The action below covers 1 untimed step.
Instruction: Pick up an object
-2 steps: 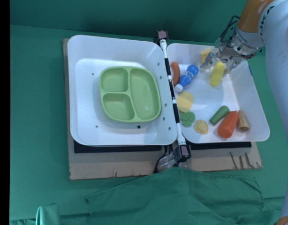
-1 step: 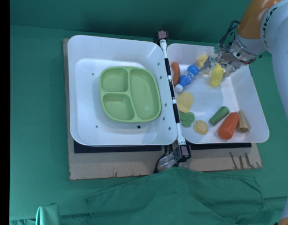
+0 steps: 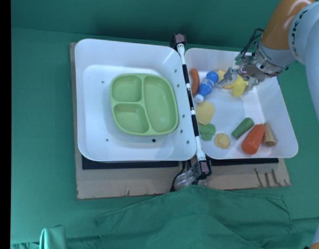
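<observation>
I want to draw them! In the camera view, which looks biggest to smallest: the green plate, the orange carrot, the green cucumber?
1. green plate
2. orange carrot
3. green cucumber, only a little smaller than the carrot

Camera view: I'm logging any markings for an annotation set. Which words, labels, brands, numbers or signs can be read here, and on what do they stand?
"KUKA": dark letters at the frame's right edge on the grey arm, cut off and too small to read with certainty.
No readable text on the green divided plate, the two white bins or the toy foods, such as the orange carrot.
</observation>
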Motion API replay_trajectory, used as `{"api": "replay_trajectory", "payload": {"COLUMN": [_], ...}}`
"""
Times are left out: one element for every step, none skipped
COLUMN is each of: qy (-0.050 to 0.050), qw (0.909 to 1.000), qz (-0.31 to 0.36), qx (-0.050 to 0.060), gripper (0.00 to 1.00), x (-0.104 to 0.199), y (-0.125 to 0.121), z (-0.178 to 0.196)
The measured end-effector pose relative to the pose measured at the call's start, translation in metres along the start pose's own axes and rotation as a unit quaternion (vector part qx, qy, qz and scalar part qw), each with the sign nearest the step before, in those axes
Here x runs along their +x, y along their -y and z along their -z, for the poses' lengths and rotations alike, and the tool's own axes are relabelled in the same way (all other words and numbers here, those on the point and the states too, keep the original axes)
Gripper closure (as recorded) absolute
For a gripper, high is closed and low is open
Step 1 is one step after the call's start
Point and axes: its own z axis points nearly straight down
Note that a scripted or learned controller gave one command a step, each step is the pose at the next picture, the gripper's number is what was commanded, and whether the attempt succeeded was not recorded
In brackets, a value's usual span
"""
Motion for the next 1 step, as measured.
{"api": "replay_trajectory", "payload": {"qy": [0.001], "qw": [1.0000], "qz": [-0.001], "qx": [-0.004], "gripper": [1.00], "x": [-0.0021], "y": [-0.0023], "z": [0.0142]}}
